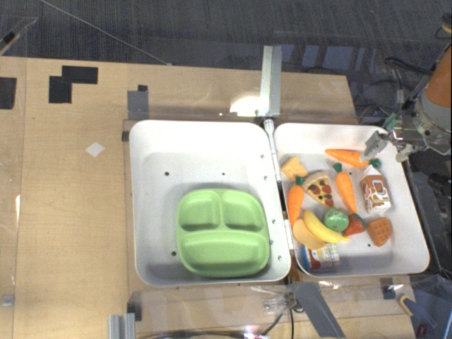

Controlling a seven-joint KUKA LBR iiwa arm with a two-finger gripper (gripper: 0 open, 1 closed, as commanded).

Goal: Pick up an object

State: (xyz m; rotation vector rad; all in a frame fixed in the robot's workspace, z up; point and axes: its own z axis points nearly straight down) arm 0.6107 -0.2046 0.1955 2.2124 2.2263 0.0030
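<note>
Jaws (385,143): state cannot be told; poised at right bin's (421,260) far right edge. Nearest carrot (346,157) lies just left. Risk: crowded toys; neighbours may be nudged, grasp missed.

I see two bins side by side on tabletop (63,210). Left bin (152,154) holds divided tray (223,232); right bin (417,249) holds toy food pile (337,203). Pincer (387,144) over right bin's far edge.

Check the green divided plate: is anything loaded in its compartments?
Empty. The green divided plate in the left bin shows three bare compartments; the toy food lies in the right bin.
</note>
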